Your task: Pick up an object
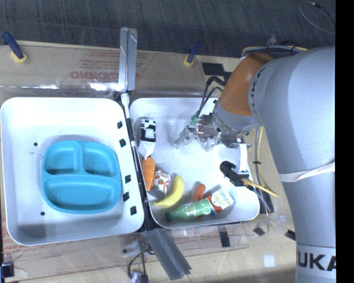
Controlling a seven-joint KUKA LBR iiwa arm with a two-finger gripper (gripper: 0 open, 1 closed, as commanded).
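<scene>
Over the right-hand shallow white bin [165,108], the two-finger gripper [196,135] hangs above bare floor near the bin's far side, with nothing seen between its fingers; whether they stand apart or together I cannot tell from this slant.

The likely targets lie nearer the camera than the gripper, heaped along the bin's near edge. Closest to it on that side are a curved yellow plastic banana [172,194] and, just beside it, a small red-and-white can [160,181], the two touching. An orange plastic carrot [148,172] lies along the dividing wall, and a black-and-white toy figure [147,131] sits level with the gripper, against the same wall. A green plastic bottle [189,211] lies on its side at the near rim, with a small white carton with a red top [222,200] at its end.

The banana looks light, stiff and smooth, so probably slippery; I judge a pinch across its narrow middle safest, clear of the can. The bottle, being round, may roll away.

The left bin [17,128] holds a blue sectioned plastic tray [81,177], well apart from the gripper.
</scene>
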